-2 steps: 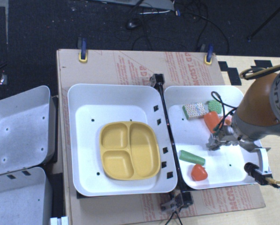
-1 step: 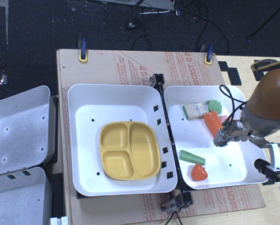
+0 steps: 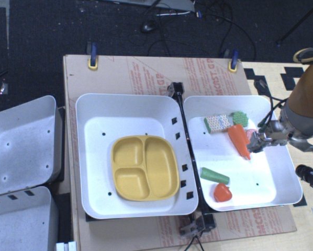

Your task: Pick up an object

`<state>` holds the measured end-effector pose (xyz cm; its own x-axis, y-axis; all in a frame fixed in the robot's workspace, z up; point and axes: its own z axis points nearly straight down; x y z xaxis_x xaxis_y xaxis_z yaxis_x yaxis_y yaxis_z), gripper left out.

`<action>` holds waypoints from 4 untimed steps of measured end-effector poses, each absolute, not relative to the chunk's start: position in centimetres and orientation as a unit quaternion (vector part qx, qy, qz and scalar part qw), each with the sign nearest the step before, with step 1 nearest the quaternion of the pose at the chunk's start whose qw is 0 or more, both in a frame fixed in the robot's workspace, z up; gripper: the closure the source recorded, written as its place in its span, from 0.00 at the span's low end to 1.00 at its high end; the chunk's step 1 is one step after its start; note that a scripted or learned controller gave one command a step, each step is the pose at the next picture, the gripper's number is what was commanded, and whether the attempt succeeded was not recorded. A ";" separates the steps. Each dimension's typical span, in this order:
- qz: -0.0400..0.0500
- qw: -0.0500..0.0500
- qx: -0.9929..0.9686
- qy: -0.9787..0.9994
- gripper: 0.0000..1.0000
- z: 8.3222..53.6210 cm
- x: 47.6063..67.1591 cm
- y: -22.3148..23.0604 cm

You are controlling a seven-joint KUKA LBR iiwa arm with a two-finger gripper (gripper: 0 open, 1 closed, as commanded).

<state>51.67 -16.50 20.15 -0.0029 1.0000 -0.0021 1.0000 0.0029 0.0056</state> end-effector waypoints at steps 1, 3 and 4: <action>0.002 0.004 0.706 0.708 1.00 26.4 51.9 -16.0; 0.000 -0.001 0.704 0.710 1.00 25.7 51.0 -5.5; 0.000 -0.001 0.705 0.710 1.00 24.6 51.3 -0.8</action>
<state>51.33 -0.82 24.61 -0.0073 1.0000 0.0014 1.0000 0.0073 -0.0022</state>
